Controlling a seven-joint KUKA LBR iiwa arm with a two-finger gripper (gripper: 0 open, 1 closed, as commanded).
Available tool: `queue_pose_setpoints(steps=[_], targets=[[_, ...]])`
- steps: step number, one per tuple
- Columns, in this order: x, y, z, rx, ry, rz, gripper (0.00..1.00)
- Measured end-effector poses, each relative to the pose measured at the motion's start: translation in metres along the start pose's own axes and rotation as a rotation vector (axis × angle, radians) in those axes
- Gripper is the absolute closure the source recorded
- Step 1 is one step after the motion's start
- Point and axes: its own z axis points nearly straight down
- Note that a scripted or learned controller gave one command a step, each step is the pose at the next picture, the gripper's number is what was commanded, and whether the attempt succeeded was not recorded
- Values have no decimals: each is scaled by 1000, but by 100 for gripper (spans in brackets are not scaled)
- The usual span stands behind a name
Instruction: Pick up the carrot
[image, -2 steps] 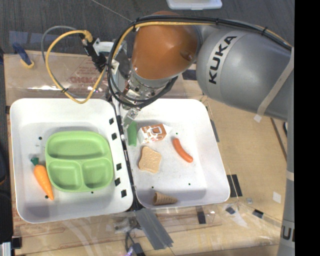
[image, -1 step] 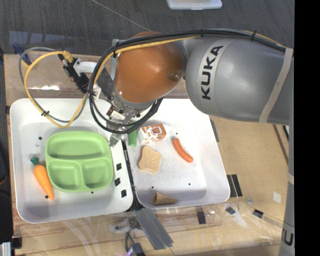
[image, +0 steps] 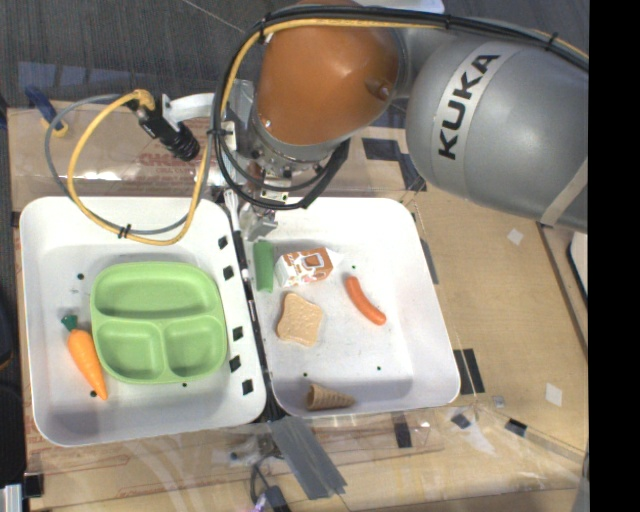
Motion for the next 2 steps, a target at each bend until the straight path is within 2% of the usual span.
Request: queue_pose_setpoints(steps=[1,2], targets=[[-65,-15,57,-7,-10,148,100],[4,-60,109,-5,-8,261,100]])
